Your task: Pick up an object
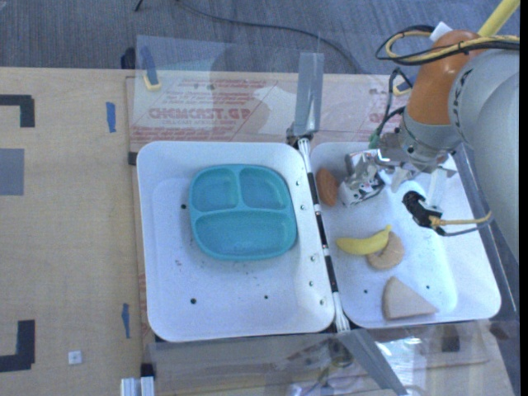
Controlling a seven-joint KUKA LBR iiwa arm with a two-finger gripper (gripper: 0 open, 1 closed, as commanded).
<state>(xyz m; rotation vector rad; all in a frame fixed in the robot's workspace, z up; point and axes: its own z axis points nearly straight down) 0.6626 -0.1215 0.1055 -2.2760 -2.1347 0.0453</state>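
Note:
In the right bin (470, 283) lie a yellow banana (363, 242), a round tan cookie-like piece (386, 256), a tan wedge (404, 300) near the front, and an orange-brown oval piece (327, 186) by the bin's left wall. My gripper (360, 181) hangs low over the bin's back left part, just right of the orange-brown piece and above the banana. Its fingers are a blur of metal, and nothing shows between them.
The left bin (165, 304) holds a teal divided plate (242, 211). A clear plastic divider (308, 97) stands at the back between the bins. Yellow and black cables (421, 44) loop off the arm's wrist at the upper right.

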